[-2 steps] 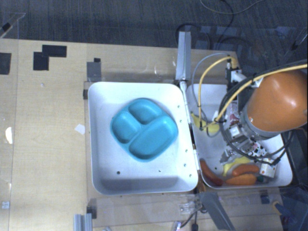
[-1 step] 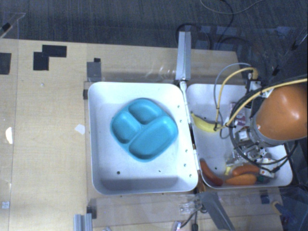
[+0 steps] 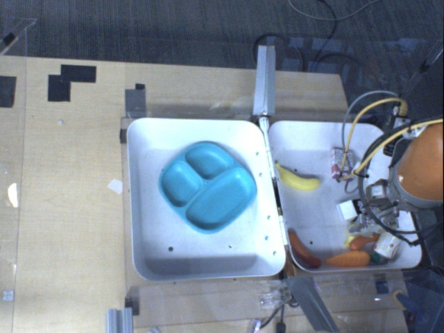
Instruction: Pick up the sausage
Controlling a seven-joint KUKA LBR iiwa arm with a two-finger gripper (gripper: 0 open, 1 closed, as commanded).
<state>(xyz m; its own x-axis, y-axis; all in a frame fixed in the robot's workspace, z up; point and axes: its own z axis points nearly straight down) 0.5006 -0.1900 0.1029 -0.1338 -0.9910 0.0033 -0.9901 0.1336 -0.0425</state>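
the sausage (image 3: 303,250) lies in the right bin (image 3: 305,139), hard against its near-left corner wall, long axis running from upper left to lower right. that wall could block a finger, and the carrot (image 3: 347,259) just beside it could be grabbed instead. gripper (image 3: 371,220): whether spread or pressed together, cannot tell.

**Nothing readable here**

You won't find any text, label, brand or number you can actually read. The black shapes (image 3: 71,80) on the bench (image 3: 62,186) are plain blocks, not letters, and the small white tags (image 3: 348,209) by the arm are too blurry.
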